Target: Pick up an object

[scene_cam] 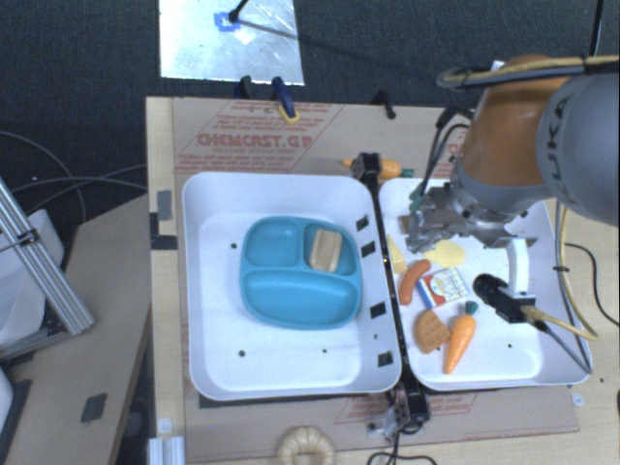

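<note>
My gripper (419, 236) hangs low over the upper left part of the right bin (513, 364). Just below it lie a pale yellow slice (448, 254) and a red-orange sausage (414, 281). A small white and red packet (448, 285), a brown nugget (431, 331) and an orange carrot (459, 341) lie further toward the front. The arm's grey and orange body covers the back of this bin. Nothing shows between the gripper and the toys.
The left bin (208, 289) holds a blue divided plate (291, 294) with a tan bread piece (325, 250) in its upper right compartment. A white curved piece (518, 260) lies at the right bin's right side. A small orange toy (388, 170) sits behind the bins.
</note>
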